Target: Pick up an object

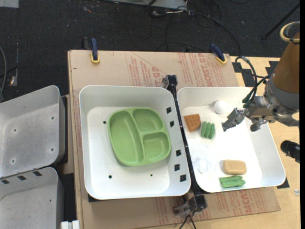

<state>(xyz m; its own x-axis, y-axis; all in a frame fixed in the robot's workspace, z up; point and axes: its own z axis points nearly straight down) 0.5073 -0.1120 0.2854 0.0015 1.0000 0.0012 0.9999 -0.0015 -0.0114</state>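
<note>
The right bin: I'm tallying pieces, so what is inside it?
Inside the right bin: a white ball, an orange waffle, green beans, a tan bread piece, another green piece. The claw covers little.

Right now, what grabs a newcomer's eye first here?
The big green divided plate lying alone in the left bin. Then the gripper hanging over the right bin, where an orange waffle, green beans, a white ball and a tan block lie scattered.

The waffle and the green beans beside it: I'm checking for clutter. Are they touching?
Apart. The camera view shows a thin strip of white bin floor between the waffle and the green beans.
</note>
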